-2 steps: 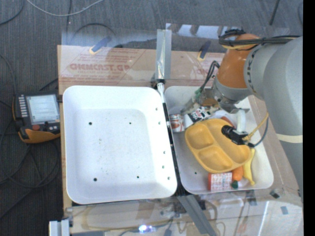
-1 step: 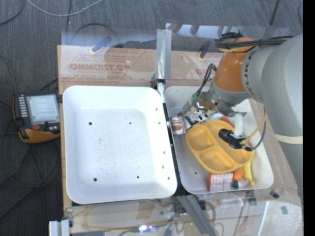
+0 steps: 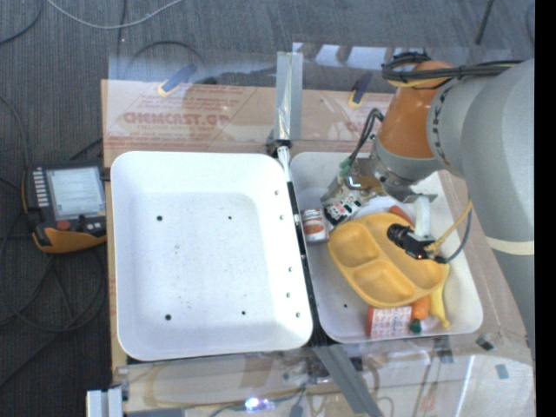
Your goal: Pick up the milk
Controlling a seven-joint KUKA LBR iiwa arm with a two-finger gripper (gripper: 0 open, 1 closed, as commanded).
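The milk [image 3: 342, 207], a small white carton with dark print, lies in the right bin [image 3: 465, 315] near its upper left, next to the yellow plate's top edge. My gripper [image 3: 349, 183] hangs straight over it, low, at or just above the carton's top. The grey arm with its orange band [image 3: 415, 124] reaches in from the right and hides the bin's back corner. Whether the carton is gripped cannot be made out.
A yellow divided plate [image 3: 382, 263] fills the middle of the right bin. A small can [image 3: 313, 226] lies by the dividing wall. A red-and-white can [image 3: 389, 321], a carrot [image 3: 420, 309] and a banana [image 3: 440, 307] lie at the front. The left bin [image 3: 208, 250] is beside it.
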